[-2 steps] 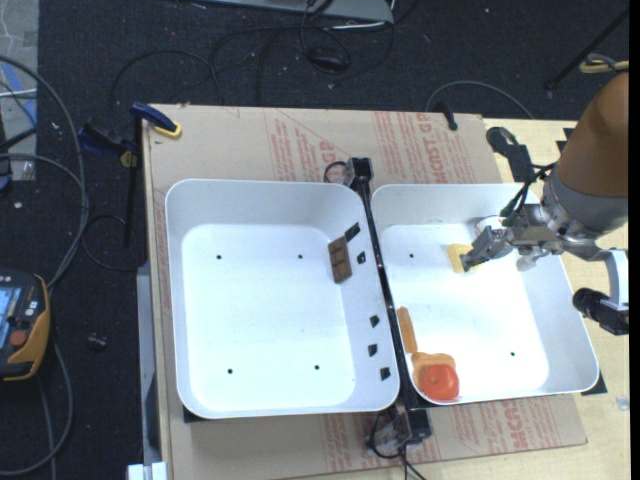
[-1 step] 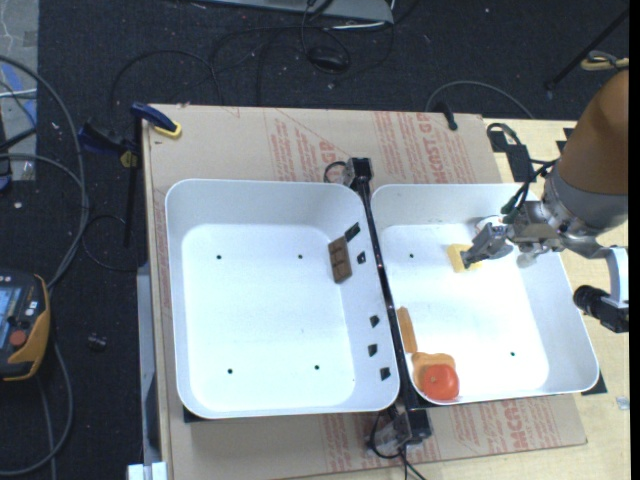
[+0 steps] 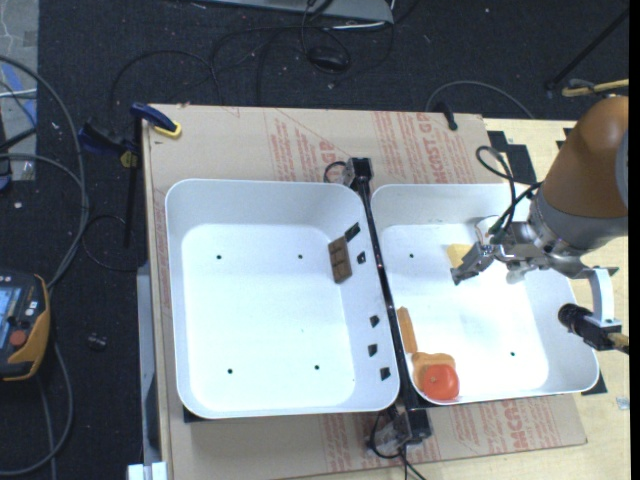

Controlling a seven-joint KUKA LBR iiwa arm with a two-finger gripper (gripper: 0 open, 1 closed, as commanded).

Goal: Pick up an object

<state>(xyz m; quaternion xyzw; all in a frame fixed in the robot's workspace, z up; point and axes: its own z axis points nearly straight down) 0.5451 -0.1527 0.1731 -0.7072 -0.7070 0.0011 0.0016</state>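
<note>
One gripper [image 3: 472,266] is lowered into the right bin [image 3: 560,373], and whether it is open or shut cannot be told (the view is too small there). A pale yellow object [image 3: 457,255] is seen just beside it, probably the target. Near the front-left corner an orange-red object [image 3: 437,379] is wedged; a brown block [image 3: 340,261] is propped against the left bin's [image 3: 200,198] right wall.

Two white bins [image 3: 265,203], each marked with small black dots, sit on a tan cardboard desk [image 3: 300,143] printed with red lettering. The right one carries a red ball [image 3: 438,380], an orange stick [image 3: 407,330] and a pale yellow piece [image 3: 459,255]; the left a brown block [image 3: 340,261]
</note>
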